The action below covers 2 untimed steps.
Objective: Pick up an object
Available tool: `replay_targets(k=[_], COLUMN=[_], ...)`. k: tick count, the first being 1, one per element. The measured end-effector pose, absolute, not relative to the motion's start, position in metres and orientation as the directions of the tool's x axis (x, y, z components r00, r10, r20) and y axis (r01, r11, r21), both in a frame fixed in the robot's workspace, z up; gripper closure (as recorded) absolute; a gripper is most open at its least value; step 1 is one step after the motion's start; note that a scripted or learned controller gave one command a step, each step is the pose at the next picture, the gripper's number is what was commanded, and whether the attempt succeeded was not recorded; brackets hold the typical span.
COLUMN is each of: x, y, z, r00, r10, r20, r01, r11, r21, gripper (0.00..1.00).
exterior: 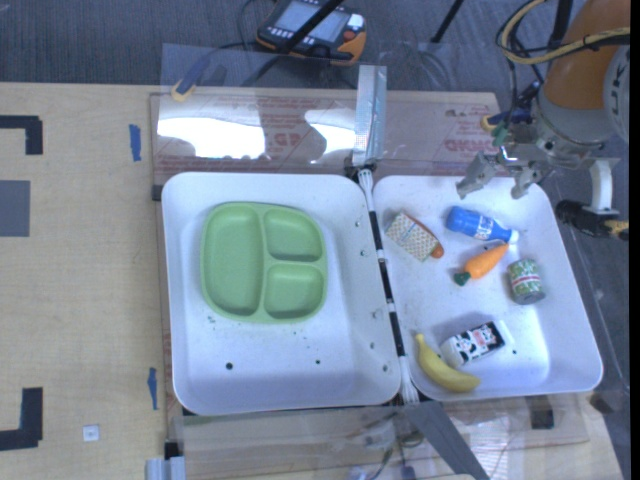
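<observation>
The right bin (565, 358) holds several objects: a blue bottle (477, 224), an orange carrot (483, 262), a patterned packet (414, 236), a green can (525, 280), a black-and-white carton (474, 343) and a yellow banana (441, 365). My gripper (499, 180) hangs over the bin's far edge, above and just behind the blue bottle. Its two fingers are spread apart, open, with nothing between them.
The left bin (190, 368) carries a green divided plate (264, 262). A clear wall (260, 128) stands behind the bins, with a metal post (370, 108) between them. A handheld device (311, 25) and cables lie beyond.
</observation>
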<state>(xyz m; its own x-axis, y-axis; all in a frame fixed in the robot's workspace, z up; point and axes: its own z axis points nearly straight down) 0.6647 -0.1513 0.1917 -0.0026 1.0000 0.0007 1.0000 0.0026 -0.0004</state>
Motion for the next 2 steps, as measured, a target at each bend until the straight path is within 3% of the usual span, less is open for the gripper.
replay_targets(k=[1, 2], x=[0.668, 0.669], y=[-0.163, -0.162], z=[0.096, 0.107], r00=[-0.058, -0.061], r10=[0.998, 0.998], r20=[-0.001, -0.003], r01=[0.998, 0.998], r11=[0.058, 0.061], r21=[0.003, 0.006], gripper=[0.0, 1.0])
